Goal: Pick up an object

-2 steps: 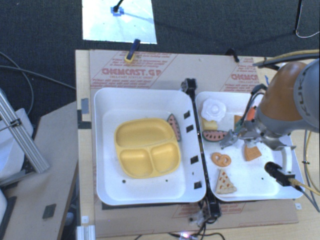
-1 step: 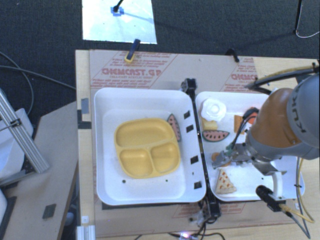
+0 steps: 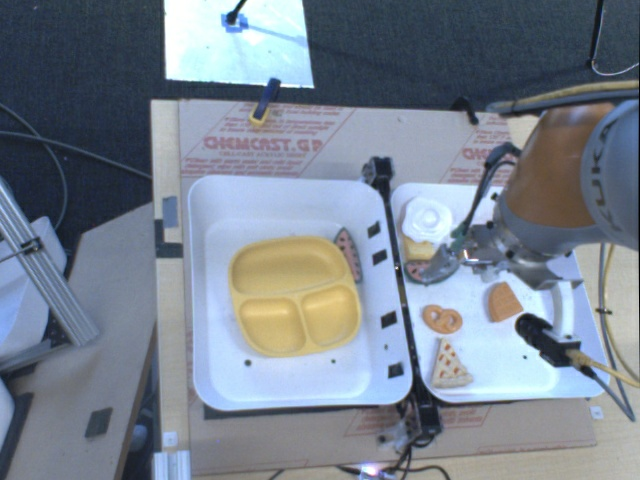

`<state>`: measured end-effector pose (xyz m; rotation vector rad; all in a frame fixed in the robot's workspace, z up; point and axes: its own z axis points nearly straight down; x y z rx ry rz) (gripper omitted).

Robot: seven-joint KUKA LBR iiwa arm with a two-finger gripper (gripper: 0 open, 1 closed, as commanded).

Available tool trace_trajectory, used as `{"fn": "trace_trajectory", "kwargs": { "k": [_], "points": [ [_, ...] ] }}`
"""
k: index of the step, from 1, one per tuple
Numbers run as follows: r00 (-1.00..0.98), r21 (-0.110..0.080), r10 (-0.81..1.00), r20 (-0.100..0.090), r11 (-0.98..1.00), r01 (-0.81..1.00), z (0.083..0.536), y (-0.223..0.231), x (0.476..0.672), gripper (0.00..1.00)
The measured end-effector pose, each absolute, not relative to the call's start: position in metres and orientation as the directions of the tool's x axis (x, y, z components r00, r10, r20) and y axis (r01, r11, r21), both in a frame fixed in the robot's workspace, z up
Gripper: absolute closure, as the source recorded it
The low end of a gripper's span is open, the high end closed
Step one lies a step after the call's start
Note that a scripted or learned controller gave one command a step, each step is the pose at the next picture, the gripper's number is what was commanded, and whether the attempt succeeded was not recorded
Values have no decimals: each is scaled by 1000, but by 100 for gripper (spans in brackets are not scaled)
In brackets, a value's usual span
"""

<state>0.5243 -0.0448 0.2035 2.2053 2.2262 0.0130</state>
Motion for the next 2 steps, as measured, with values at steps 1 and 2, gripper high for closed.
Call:
{"fn": "trace_trajectory", "kwargs": {
  "k": [1, 2],
  "points": [
    [-1, 1, 1000, 0, 1, 1000, 184, -60, 513, 0],
    [-8, 20, 1000, 1, 8, 1000, 441, -27, 488, 0]
  ]
}}
